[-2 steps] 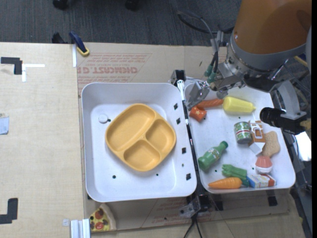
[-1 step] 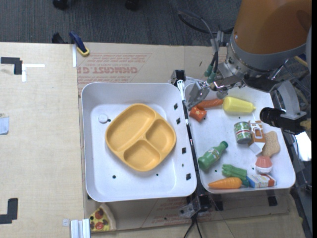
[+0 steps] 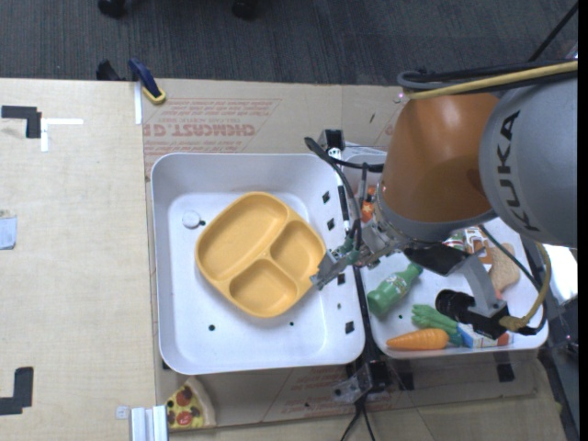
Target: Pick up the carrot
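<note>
We see the carrot (image 3: 418, 340) lying at the near edge of the right bin (image 3: 525, 342), beside a green bottle (image 3: 393, 288). The gripper (image 3: 333, 266) hangs over the left bin's (image 3: 175, 274) right side, near the yellow plate (image 3: 259, 253). We cannot tell how its jaws stand.

Your arm (image 3: 514, 154): grey casing, black "KUKA" lettering down its side. Wide orange band (image 3: 436, 159) above the wrist. Black cables (image 3: 524, 265) loop beneath it; a yellow hose (image 3: 487, 81) crosses over the top. Small dark metal claw (image 3: 335, 265) at the tip.
</note>
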Robot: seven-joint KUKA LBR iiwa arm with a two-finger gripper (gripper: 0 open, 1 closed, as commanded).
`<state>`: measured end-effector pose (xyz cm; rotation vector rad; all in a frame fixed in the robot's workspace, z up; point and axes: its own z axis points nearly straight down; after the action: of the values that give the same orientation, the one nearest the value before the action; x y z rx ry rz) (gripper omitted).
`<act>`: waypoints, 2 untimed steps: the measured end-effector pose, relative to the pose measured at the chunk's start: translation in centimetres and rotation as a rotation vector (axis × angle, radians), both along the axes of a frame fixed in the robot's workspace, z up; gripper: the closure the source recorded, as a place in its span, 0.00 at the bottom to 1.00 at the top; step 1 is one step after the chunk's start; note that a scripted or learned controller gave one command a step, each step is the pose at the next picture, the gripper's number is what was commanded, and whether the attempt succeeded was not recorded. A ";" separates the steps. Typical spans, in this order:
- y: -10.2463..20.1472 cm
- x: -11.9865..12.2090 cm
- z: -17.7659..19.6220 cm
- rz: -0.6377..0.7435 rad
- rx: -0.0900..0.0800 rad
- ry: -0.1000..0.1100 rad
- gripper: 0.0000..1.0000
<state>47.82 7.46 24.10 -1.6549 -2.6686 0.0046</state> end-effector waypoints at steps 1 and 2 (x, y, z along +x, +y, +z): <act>-6.9 5.9 -5.0 0.029 0.000 -0.001 0.00; -5.3 9.0 -4.9 0.548 0.002 -0.005 0.00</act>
<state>56.83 2.15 19.20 -0.8724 -3.0209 -0.0010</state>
